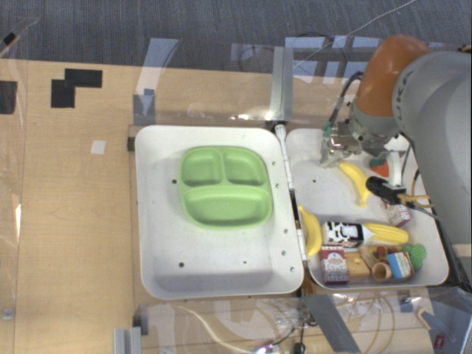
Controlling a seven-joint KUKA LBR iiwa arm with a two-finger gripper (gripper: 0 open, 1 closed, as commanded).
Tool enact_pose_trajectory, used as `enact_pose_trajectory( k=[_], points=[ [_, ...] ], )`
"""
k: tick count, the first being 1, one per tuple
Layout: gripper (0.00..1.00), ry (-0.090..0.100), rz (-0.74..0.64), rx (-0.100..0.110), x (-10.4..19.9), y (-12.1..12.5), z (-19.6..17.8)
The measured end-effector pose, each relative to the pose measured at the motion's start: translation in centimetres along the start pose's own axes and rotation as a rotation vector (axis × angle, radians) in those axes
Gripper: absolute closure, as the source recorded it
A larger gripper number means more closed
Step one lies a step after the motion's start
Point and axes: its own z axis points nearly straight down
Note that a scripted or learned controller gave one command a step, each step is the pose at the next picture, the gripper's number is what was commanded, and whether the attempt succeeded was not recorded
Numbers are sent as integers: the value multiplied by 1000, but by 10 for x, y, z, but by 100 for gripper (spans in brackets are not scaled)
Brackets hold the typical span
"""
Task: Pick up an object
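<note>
That curved yellow plastic banana sits just below the gripper in the right white bin — light, stiff, kinda slick — pinch it mid-curve. Gripper opening: can't tell.

The grey arm is reaching in from the right, its orange band bending down toward the gripper.

Right bin bare near top-left corner.
</note>
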Motion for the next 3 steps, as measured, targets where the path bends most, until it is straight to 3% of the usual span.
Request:
enact_pose_trajectory(
  k=[1, 2, 3],
  points=[
    [100, -6, -177, -19, -68, -26, -7],
    [100, -4, -169, -21, 17, 3, -111],
    [0, -4, -169, -20, 17, 3, -110]
  ],
)
